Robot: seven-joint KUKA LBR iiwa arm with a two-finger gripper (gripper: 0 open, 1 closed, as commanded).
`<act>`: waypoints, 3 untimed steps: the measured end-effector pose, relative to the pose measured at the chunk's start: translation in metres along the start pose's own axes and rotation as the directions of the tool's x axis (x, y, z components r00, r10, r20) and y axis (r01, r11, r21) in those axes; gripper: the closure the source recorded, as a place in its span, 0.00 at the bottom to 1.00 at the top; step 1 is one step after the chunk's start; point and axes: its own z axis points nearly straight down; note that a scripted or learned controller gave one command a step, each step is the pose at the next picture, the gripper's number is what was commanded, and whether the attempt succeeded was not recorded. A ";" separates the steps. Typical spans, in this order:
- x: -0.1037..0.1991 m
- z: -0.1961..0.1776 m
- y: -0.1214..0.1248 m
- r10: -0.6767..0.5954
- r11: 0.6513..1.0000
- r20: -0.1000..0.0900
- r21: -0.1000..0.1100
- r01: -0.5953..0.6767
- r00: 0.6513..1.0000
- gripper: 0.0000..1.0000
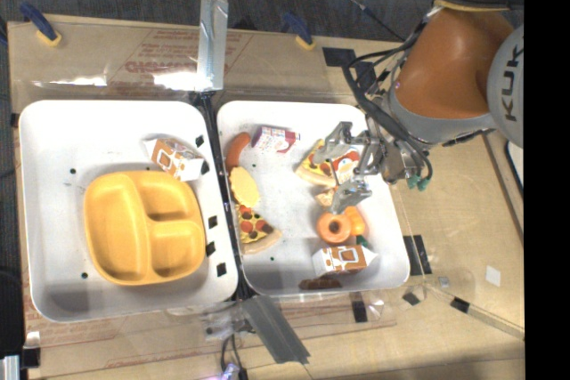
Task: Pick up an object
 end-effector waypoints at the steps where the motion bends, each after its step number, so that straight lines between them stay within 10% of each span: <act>1: 0.022 0.157 -0.024 0.193 0.981 0.005 -0.001 -0.193 0.981 0.00; 3: 0.033 0.158 -0.026 0.128 0.992 -0.001 -0.002 -0.128 0.992 0.00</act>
